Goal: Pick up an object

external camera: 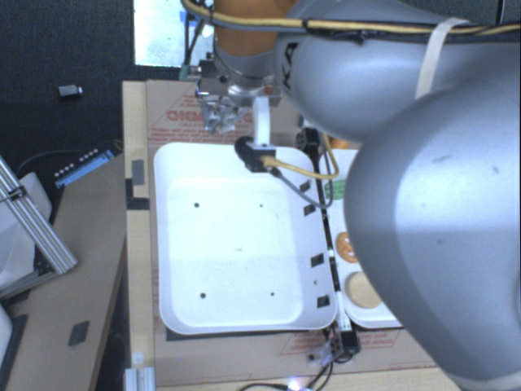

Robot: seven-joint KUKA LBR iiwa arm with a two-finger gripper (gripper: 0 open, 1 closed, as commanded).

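Because the grey arm (423,186) sweeps in from three o'clock and bulks large across the view, most of the right bin (370,322) lies hidden beneath it. The orange band (244,6) sits at twelve o'clock, and just below it the gripper (217,119) hangs over the bench (138,243), just beyond the far rim of the left bin (163,243). It is small and blurred against the printed brown surface, so I cannot tell how wide it stands, nor whether it has hold of anything.

A yellow cable (301,171) loops from a black fitting (252,153) at the left bin's far right corner, toward one o'clock of that bin.

In the visible strip of the right bin, at about four o'clock from the view's centre, lie an orange patterned round object (348,247) and, just nearer the camera, a tan round object (362,290). Both rest close to the dividing rim, well apart from the gripper. A patch of green (334,187) shows farther up the same strip; what it is cannot be made out.
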